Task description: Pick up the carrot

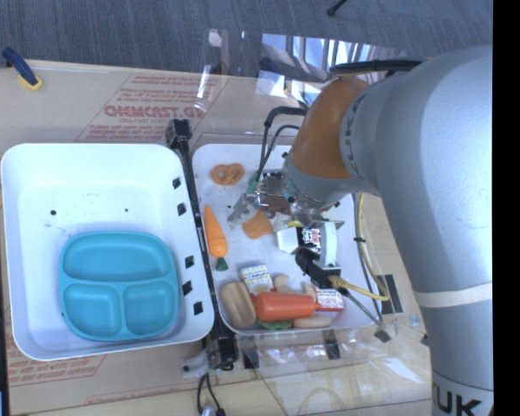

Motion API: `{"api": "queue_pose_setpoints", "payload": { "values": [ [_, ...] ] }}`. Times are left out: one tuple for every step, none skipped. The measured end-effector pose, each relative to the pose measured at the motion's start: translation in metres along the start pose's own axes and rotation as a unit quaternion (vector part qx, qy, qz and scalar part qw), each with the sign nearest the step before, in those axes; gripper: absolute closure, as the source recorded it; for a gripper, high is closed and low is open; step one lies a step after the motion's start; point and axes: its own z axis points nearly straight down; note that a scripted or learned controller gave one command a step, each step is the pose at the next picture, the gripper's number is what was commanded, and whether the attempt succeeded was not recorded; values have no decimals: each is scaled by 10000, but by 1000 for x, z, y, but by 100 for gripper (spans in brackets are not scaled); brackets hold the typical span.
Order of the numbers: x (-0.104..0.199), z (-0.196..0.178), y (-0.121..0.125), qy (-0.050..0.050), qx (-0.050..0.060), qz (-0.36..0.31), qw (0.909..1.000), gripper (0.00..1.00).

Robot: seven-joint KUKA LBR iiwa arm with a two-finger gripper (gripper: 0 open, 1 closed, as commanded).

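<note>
Carrot (pixel 214 231) is seen lying along the left wall of the right bin (pixel 203 159), not lifted. The gripper (pixel 251 204) is poised just right of it; its grip state cannot be told. The approach step is judged underway, and a leftward shift and descent are called for next.

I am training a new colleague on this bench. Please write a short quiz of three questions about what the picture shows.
1. True or false: the carrot lies in the same bin as the blue tray.
2. Which wall of the right bin is the carrot beside: A left, B right?
3. Fill in: the pretzel lies near the bin's ___ end.

Key: 1 false; 2 A; 3 far.
</note>
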Motion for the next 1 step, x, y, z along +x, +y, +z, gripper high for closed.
{"api": "queue_pose_setpoints", "payload": {
  "values": [
    [0,36,-9,-36,-63,281,9996,0]
  ]
}}
